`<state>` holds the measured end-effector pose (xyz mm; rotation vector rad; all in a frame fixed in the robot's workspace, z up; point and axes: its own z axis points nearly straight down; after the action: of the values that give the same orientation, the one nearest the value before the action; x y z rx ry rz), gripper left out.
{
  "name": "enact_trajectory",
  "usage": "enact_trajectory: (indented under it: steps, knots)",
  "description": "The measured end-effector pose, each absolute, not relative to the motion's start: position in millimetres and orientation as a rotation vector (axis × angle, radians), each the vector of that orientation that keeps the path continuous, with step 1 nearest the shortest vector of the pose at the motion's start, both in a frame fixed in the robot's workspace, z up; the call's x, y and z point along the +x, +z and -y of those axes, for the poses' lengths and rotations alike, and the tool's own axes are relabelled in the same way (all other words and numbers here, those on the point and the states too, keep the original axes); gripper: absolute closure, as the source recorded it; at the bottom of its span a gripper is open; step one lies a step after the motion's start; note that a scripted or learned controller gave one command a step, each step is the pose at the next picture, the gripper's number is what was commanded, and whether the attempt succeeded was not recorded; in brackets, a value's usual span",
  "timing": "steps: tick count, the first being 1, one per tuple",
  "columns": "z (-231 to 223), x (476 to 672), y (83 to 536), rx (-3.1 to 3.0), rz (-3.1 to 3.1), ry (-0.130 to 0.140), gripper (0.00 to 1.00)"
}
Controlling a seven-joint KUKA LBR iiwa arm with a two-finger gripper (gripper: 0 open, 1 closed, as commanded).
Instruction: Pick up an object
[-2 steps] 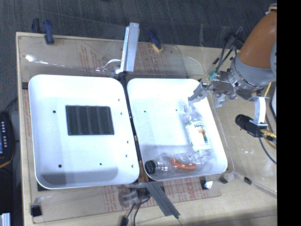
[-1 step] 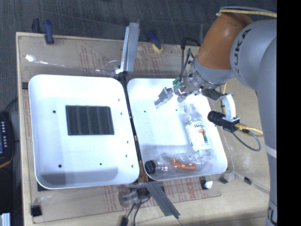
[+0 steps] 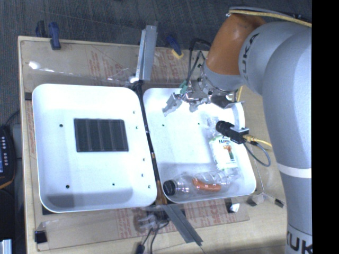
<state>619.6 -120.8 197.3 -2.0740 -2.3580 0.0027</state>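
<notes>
Camera view: your hand (image 3: pixel 177 100) hovers at 12 o'clock of right bin (image 3: pixel 175 142), fingers spread, gripping nothing. Clear bottle (image 3: pixel 224 150) lies at 3 o'clock; second bottle (image 3: pixel 198 184), black-capped, at 6 o'clock. Left bin (image 3: pixel 53 105) carries dark ribbed panel (image 3: pixel 100 135).

The arm (image 3: pixel 275 89) is a thick, smooth cylinder of pale grey metal, with dark "KUKA" lettering on its upper casing and again near the lower end. A wide orange band (image 3: pixel 230 44) wraps the rounded joint above the wrist, edged by a thin yellowish rim and a pale seam ring lower on the body. Below it sit a darker grey wrist flange, thin black cables, and the small metallic gripper (image 3: pixel 183 100).
</notes>
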Motion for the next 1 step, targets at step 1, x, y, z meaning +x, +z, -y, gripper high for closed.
enact_trajectory:
  steps: [1]
  knots:
    - [164.7, 602.7, 210.9, -2.388, 2.041, 0.003, 0.0]
